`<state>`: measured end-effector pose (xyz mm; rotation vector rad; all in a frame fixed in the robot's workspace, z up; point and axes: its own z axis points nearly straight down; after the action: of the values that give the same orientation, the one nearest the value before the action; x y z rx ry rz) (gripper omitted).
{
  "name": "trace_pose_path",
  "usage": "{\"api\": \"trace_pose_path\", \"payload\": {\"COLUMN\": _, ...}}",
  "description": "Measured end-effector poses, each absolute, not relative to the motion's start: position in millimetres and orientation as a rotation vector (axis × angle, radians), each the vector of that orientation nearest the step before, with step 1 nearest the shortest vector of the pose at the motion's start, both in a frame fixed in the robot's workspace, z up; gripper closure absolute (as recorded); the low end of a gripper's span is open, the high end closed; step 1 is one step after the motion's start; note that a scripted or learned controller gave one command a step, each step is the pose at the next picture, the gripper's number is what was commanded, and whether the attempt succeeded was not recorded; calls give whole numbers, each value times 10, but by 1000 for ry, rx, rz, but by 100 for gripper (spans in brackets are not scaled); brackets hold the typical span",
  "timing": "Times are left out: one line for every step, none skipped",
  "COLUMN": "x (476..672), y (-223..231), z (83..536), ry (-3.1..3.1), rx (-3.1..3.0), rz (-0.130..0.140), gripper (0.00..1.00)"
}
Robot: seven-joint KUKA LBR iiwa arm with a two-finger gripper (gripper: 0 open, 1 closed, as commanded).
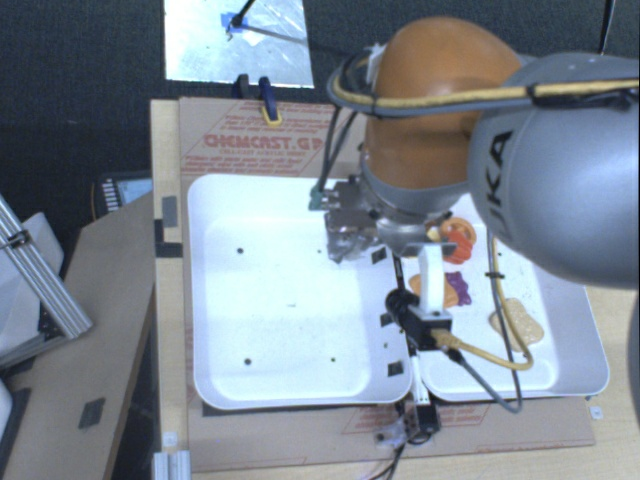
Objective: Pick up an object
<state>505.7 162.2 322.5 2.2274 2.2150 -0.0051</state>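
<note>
My gripper (347, 234) hangs below the orange wrist band, over the right part of the left bin (205, 298), near the wall between the two bins. The arm's bulk covers much of the right bin (592, 366). In that bin an orange-red object (460, 238) lies close to the wrist, a small purple object (457, 289) lies just in front of it, and a tan, elongated object (518, 321) lies further right. Nothing shows under the gripper on the left bin's floor.
A brown cardboard sheet (250, 140) lies under the bins, with a blue and yellow clamp (267, 101) at its back edge. Cables (480, 363) hang from the wrist across the bins' shared wall. A metal frame (35, 278) stands at the far left.
</note>
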Motion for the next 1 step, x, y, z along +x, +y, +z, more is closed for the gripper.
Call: {"api": "trace_pose_path", "payload": {"x": 4863, "y": 1890, "z": 3453, "ry": 2229, "rx": 2214, "rz": 6, "gripper": 100}}
